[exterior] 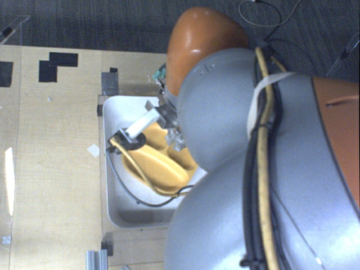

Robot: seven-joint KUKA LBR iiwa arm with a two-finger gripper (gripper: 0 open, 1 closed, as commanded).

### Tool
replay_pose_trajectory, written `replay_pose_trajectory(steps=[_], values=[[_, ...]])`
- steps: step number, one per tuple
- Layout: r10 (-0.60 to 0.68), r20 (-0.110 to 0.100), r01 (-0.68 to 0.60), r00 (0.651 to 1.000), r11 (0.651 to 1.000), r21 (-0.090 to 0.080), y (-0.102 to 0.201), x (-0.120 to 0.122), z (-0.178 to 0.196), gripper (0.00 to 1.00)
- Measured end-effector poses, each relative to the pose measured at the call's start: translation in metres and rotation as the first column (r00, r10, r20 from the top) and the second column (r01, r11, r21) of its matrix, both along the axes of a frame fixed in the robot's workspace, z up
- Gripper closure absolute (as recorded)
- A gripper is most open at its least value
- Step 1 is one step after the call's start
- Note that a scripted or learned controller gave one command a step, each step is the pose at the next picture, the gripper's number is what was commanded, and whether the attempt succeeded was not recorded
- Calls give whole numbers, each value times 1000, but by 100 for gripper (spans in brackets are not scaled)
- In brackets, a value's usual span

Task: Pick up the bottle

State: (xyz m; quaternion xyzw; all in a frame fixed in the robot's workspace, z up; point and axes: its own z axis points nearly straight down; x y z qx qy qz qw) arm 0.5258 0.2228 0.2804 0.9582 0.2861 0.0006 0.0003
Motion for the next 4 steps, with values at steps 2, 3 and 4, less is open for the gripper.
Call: replay_pose_trajectory(steps=[2, 3, 4], values=[[-388, 1, 388, 921, 921, 7, 2, -33, 37, 100], [-390, 1, 390, 921, 921, 6, 1, -33, 37, 0], [-362, -1, 362, 932, 932, 10, -38, -21, -191, 0]])
